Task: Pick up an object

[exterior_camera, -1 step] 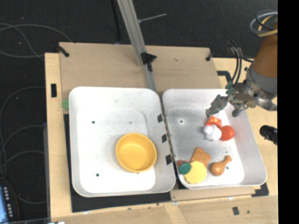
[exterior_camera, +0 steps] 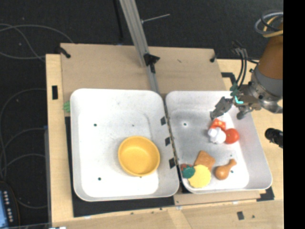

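Right bin: upper-left floor lying bare, items crowding its lower right. Gripper hovering over the bin's upper right, fingers spreading apart with nothing between them; arm running off the right edge. Just below it, a red-and-white toy, details hard to make out. Along the near wall: tan block, yellow disc partly hiding a green piece, brown drumstick. Left bin: yellow bowl sitting low centre, open floor all round. Both bins resting on the counter.
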`<state>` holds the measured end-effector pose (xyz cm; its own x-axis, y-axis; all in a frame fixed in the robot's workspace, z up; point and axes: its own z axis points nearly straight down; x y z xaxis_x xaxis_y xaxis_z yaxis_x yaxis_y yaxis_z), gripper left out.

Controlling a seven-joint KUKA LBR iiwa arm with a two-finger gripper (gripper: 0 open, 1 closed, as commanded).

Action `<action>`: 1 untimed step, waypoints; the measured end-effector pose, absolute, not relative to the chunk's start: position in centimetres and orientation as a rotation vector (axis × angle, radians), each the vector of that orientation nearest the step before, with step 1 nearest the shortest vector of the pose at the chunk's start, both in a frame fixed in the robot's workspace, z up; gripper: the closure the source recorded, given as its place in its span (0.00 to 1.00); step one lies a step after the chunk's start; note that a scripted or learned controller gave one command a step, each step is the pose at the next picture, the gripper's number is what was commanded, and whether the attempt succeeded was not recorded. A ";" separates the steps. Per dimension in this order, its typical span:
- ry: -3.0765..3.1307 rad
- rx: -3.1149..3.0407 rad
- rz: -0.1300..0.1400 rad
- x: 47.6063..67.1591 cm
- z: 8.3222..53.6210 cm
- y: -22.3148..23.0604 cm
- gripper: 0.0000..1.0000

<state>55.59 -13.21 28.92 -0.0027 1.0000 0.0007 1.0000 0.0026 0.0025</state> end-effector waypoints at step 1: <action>2.220 2.225 -0.005 55.1 23.5 -12.5 0.00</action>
